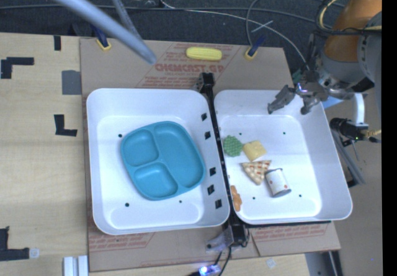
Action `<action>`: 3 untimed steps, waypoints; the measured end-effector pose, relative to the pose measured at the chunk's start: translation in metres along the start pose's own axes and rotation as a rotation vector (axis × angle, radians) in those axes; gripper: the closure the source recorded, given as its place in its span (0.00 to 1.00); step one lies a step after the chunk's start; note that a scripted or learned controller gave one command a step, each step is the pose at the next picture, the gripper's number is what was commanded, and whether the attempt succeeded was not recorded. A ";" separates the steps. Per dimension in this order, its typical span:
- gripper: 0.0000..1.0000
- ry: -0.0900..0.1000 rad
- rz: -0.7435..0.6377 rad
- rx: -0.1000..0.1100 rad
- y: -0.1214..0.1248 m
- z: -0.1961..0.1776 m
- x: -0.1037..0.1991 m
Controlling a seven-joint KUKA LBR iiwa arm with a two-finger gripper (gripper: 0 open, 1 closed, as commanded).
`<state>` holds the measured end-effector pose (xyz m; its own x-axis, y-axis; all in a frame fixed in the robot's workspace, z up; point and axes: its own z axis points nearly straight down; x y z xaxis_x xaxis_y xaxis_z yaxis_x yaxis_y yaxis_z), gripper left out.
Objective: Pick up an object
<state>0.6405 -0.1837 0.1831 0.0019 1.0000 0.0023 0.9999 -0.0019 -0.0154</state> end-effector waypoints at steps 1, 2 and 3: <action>0.00 -0.003 -0.003 -0.014 0.003 -0.009 0.000; 0.00 -0.004 -0.005 -0.012 0.010 0.036 0.003; 0.00 -0.004 -0.005 -0.012 0.020 0.093 0.003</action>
<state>0.6590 -0.1800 0.0894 -0.0029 1.0000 -0.0014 1.0000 0.0029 -0.0036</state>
